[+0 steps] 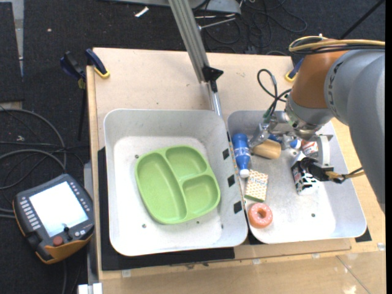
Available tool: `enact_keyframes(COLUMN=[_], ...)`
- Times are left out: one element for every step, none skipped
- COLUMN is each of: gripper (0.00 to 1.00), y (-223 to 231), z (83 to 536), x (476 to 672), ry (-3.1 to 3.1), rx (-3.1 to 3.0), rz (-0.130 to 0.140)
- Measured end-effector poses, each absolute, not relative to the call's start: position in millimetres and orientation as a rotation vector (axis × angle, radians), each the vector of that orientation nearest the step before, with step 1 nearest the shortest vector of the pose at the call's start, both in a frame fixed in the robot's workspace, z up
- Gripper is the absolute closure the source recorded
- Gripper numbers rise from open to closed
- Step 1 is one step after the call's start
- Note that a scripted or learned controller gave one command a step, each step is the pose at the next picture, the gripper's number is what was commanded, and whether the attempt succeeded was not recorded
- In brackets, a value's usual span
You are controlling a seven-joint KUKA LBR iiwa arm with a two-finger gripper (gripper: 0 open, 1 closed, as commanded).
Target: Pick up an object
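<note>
In the right bin (318,219) lie a blue bottle with a white cap (240,153), a tan wedge-shaped piece (267,149), a patterned yellow packet (256,186), a pink ring donut (261,215) and a black-and-white item (304,176). A red-and-white item (310,146) is partly hidden under the wrist. My gripper (271,131) hangs low over the bin's far side, just above the tan piece and right of the bottle. I see nothing held in it.
The left bin (116,164) holds a green divided plate (177,182). A metal pole (193,35) slants over the bench's back. A teach pendant (54,216) lies on the floor at left. The grey arm (349,84) covers the right bin's far right corner.
</note>
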State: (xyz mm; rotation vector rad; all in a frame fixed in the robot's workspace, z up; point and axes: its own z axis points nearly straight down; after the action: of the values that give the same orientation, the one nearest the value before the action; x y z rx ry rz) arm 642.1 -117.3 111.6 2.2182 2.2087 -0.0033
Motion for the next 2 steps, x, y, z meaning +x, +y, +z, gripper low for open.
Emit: enact_keyframes(gripper=[1.0, 1.0], y=[-115.9, -112.7], z=[154.4, 218.2], x=[642.0, 645.6], ry=[2.218, 2.219], rx=[2.219, 2.213], rz=[0.005, 0.008])
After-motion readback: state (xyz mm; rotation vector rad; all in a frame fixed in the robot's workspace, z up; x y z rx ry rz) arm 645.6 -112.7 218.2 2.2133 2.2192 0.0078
